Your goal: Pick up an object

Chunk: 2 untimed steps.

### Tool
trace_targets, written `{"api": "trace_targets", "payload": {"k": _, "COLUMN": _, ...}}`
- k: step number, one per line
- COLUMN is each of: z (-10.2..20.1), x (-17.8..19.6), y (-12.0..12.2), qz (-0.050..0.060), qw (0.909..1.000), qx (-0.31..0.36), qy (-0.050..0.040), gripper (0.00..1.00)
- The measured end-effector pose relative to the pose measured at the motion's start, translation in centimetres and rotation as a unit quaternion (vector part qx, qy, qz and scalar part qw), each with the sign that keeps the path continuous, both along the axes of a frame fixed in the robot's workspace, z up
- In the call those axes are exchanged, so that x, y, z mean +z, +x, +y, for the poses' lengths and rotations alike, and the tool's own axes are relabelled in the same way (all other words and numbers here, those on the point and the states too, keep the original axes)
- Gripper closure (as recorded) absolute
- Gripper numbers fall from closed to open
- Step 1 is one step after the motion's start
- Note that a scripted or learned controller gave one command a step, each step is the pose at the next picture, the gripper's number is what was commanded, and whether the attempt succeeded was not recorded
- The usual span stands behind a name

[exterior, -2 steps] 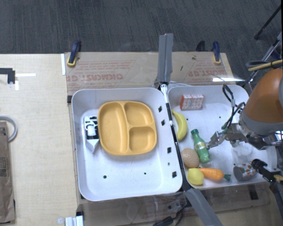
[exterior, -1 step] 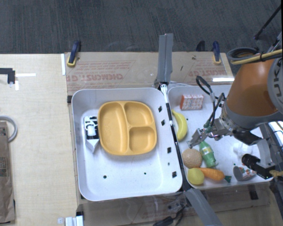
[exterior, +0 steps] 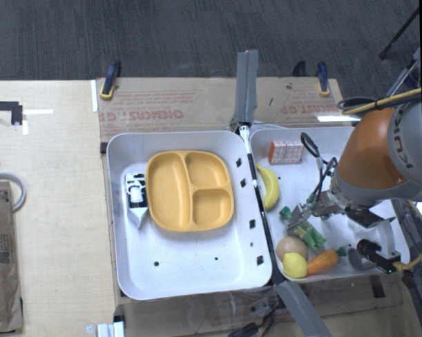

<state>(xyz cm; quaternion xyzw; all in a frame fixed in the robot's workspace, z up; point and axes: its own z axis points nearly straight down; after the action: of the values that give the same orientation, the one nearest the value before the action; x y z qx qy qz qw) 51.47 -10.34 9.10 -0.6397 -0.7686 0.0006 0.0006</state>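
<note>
At the near edge of the right white bin (exterior: 303, 135) lie a yellow lemon (exterior: 294, 266), an orange carrot (exterior: 322, 261) and a tan round fruit (exterior: 290, 247). Just beyond, the gripper (exterior: 310, 210) hangs over a green packet (exterior: 307, 233); whether its claw is wide or closed cannot be told. Farther back sit a yellow banana (exterior: 269, 186) and a small red-and-white box (exterior: 286, 152). The left white bin (exterior: 194, 268) holds a yellow divided plate (exterior: 190, 190).

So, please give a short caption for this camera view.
Gripper above green packet in right bin; yellow divided plate in left bin.
</note>
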Motion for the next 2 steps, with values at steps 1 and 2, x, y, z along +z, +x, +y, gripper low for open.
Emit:
{"api": "trace_targets", "payload": {"k": 1, "z": -2.45, "x": 0.08, "y": 7.66, "qz": -0.001, "qw": 1.0, "qx": -0.001, "qy": -0.0007, "gripper": 0.0}}
{"api": "trace_targets", "payload": {"k": 2, "z": -2.45, "x": 0.08, "y": 7.66, "qz": -0.001, "qw": 1.0, "qx": -0.001, "qy": -0.0007, "gripper": 0.0}}
